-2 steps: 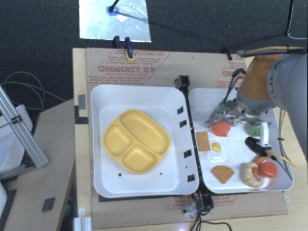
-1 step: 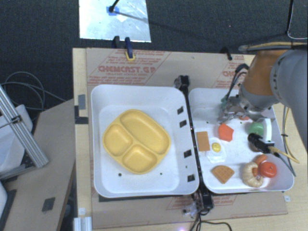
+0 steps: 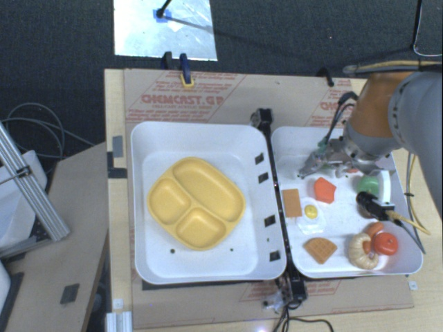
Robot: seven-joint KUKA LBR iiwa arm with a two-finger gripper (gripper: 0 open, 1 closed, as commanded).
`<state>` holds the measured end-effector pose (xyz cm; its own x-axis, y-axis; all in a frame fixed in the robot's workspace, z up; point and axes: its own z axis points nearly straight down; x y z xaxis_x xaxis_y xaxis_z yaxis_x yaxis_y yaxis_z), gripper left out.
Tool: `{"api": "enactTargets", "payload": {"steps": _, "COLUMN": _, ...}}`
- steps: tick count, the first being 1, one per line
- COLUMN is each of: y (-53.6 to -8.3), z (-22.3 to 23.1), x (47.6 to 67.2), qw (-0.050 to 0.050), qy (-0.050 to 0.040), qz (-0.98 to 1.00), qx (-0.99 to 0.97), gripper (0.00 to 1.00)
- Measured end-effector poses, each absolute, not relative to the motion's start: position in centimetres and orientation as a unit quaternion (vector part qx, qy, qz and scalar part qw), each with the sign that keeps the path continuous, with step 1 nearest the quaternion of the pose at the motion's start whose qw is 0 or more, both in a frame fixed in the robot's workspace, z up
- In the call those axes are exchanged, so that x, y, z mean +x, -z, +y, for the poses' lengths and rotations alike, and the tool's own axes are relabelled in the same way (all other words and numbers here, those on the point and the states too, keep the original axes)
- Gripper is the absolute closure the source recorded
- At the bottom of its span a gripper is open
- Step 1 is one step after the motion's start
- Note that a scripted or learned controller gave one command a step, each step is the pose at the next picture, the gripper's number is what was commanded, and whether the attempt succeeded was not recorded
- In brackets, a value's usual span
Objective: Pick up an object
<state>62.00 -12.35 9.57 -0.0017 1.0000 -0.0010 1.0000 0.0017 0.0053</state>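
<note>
**ARM OVER RIGHT BIN: GRIPPER ABOVE RED PIECE**

The arm (image 3: 415, 113) is extended in from the right of the camera view. The gripper (image 3: 325, 164) is positioned over the rear half of the right bin (image 3: 291, 144). How far the gripper is open cannot be determined from this view, nor can it be established whether anything is gripped.

**Location of the object**

The red piece (image 3: 324, 189) is located near the middle of the right bin, resting on the bin floor. It is placed just below the gripper in the view. Whether it is touched by the gripper cannot be told.

**Other contents of the right bin**

- A tan cracker (image 3: 292, 203) is laid flat to the left of the red piece, close to the left wall.
- A fried egg toy (image 3: 311, 213) is set just beside the cracker, on its right.
- A waffle (image 3: 321, 249) is placed near the front wall.
- A ring-shaped pastry (image 3: 360, 252) is placed to the right of the waffle, and a tomato (image 3: 385, 243) is seen against its right side.
- A green item (image 3: 370, 184) is located to the right of the red piece. It is partly covered by the robot, so its kind cannot be identified.

**Left bin**

A yellow plate (image 3: 197, 203) with three compartments is laid flat near the middle of the left bin (image 3: 159, 144).

**Mounting**

Both bins are seated side by side on a brown board (image 3: 208, 95) marked with red lettering.
</note>
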Motion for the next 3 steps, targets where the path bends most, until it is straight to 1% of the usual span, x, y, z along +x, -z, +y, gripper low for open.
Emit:
{"api": "enactTargets", "payload": {"steps": 1, "y": -8.4, "z": -12.2, "x": 57.1, "qw": -0.001, "qy": 0.0008, "qz": 0.707, "qx": 0.707, "gripper": 0.00}}
{"api": "enactTargets", "payload": {"steps": 2, "y": -8.6, "z": -17.2, "x": 60.6, "qw": -0.001, "qy": -0.0032, "qz": 0.708, "qx": 0.707, "gripper": 0.00}}
{"api": "enactTargets", "payload": {"steps": 3, "y": -8.7, "z": -10.2, "x": 56.1, "qw": 0.006, "qy": -0.0005, "qz": 0.708, "qx": 0.707, "gripper": 0.00}}
